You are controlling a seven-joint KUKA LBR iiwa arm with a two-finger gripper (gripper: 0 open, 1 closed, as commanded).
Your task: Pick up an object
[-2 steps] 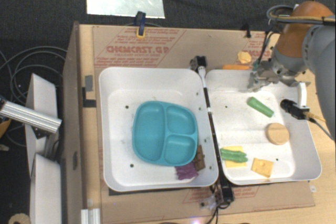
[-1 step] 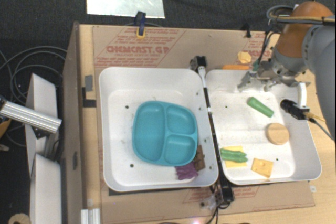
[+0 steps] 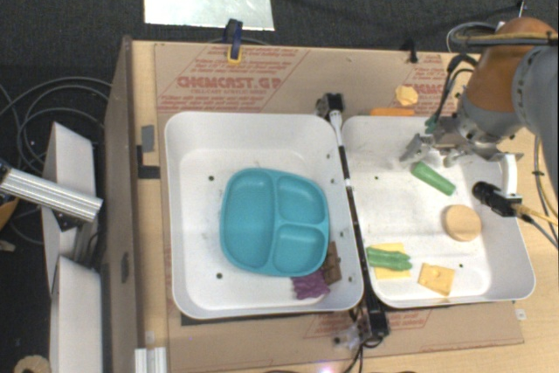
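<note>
A divided plate (image 3: 273, 223) lies in the left bin (image 3: 188, 188); the right bin (image 3: 511, 262) sits beside it.

And there's the grey arm (image 3: 511, 79) reaching in from the right, its gripper (image 3: 434, 149) low over the right bin (image 3: 524, 275), just above one end of a green stick (image 3: 433, 178). Nearby in that bin sit a round tan disc (image 3: 461, 223), a yellow wedge (image 3: 436, 278) and a green and yellow piece (image 3: 389, 260). Over in the left bin (image 3: 188, 188), a teal divided plate (image 3: 273, 221) lies flat, with a purple object (image 3: 307, 285) and a brown one (image 3: 333, 266) touching its near edge.
</note>
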